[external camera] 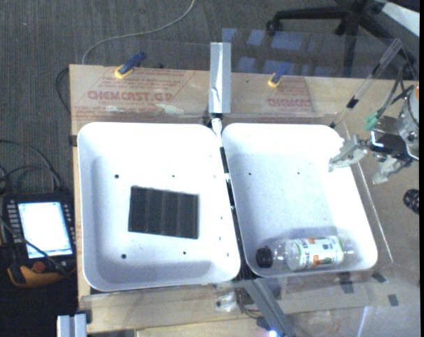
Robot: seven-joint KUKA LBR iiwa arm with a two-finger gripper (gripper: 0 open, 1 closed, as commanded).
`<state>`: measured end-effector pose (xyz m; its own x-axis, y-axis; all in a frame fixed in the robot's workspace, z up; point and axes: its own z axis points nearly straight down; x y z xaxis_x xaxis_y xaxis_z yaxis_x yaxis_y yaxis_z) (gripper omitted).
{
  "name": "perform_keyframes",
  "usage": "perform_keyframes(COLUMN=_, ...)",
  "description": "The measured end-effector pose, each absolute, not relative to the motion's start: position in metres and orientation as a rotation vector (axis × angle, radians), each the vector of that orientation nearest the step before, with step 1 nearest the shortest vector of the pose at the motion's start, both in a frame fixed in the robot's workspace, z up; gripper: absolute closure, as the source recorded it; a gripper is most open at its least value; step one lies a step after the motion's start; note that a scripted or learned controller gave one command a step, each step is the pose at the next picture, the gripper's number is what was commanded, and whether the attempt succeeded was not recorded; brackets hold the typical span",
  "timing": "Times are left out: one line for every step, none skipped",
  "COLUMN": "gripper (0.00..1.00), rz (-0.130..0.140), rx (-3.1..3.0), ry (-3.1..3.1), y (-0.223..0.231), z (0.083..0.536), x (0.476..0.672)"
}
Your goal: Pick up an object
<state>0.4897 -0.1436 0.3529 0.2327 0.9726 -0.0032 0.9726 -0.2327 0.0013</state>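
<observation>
Clear black-capped bottle lying in right bin

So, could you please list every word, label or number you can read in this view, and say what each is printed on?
"CHEMCAST GP", red print on the board behind the left bin; last letters uncertain.
Red print on the board behind the right bin: too blurred to read.
Bottle label: too small to read.
Handheld pendant screen: washed out, unreadable.

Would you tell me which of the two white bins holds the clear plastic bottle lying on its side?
The right bin, nearer the end effector, holds the bottle along its front wall; the left bin holds a dark rectangular panel.
</observation>
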Motion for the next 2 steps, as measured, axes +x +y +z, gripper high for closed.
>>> perform_keyframes(gripper=0.00, rz=-0.007, rx=2.666, ry=1.663, y=-0.203, z=0.230, x=0.483)
perform_keyframes(gripper=0.00, rz=-0.004, rx=2.637, ry=1.715, y=-0.183, z=0.152, x=0.483)
